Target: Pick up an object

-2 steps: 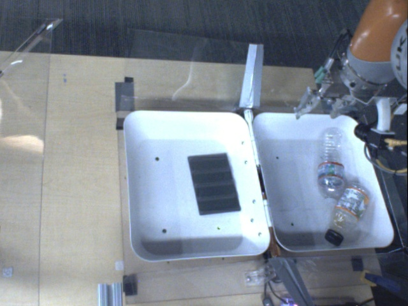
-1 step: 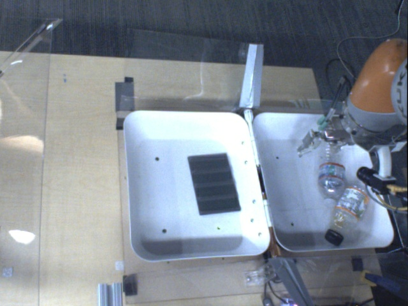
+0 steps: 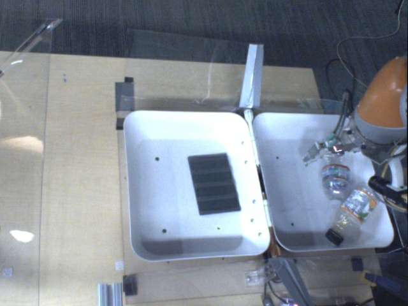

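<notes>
A black ribbed rectangular block [image 3: 214, 183] lies flat in the middle of the left bin [image 3: 143, 171]. In the right bin [image 3: 284, 190] a clear plastic bottle [image 3: 354, 208] with a coloured label lies tilted near the front right corner, its dark cap [image 3: 334, 236] pointing toward the front wall. A second clear, rounded plastic item [image 3: 335, 178] lies just behind the bottle. My gripper [image 3: 325, 150] hangs over the back right of the right bin, just behind that clear item, below the orange band [image 3: 384, 104] of the arm. Nothing is visibly held.
A metal divider post [image 3: 252, 75] rises behind the seam between the bins. Black clamps [image 3: 125, 94] sit at the left bin's corners. Cables [image 3: 357, 50] trail at the far right. A clear panel stands over the wooden bench [image 3: 64, 171] on the left.
</notes>
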You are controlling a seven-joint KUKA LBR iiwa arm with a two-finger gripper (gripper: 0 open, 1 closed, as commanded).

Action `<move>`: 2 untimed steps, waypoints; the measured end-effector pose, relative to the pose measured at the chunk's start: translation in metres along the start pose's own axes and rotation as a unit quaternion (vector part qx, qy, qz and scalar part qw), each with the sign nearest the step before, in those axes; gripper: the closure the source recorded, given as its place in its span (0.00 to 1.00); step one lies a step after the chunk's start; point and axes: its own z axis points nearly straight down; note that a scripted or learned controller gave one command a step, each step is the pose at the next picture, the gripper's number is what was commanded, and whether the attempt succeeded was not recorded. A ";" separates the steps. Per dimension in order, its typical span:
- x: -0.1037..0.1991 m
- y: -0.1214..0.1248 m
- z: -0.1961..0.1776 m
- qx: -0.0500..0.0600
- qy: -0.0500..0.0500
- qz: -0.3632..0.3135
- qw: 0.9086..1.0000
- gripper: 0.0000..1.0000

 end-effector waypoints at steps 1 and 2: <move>0.022 0.017 0.028 0.012 0.001 -0.091 0.996 0.00; 0.005 -0.027 0.024 0.007 0.007 -0.088 0.996 0.00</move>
